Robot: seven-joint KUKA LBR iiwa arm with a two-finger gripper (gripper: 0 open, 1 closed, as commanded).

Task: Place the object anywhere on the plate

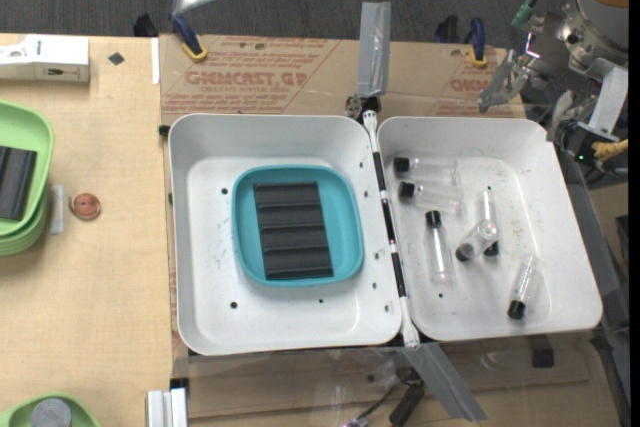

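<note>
A teal plate point(345, 245) with a black ribbed insert point(292, 230) lies in the middle of the left white bin point(200, 215). Several clear plastic tubes with black caps are scattered in the right bin point(560, 215), among them one near the left wall point(420, 165), one in the centre point(438, 250) and one at the front right point(523, 287). My gripper point(503, 83) hangs above the bench just behind the right bin's far edge, well clear of the tubes. Nothing is visible in it.
The arm's wrist and cables point(595, 25) fill the upper right corner. A cardboard sheet point(260, 75) lies behind the bins, held by clamps. A green dish point(30, 155) and a white box point(45, 60) sit on the wooden table at the left.
</note>
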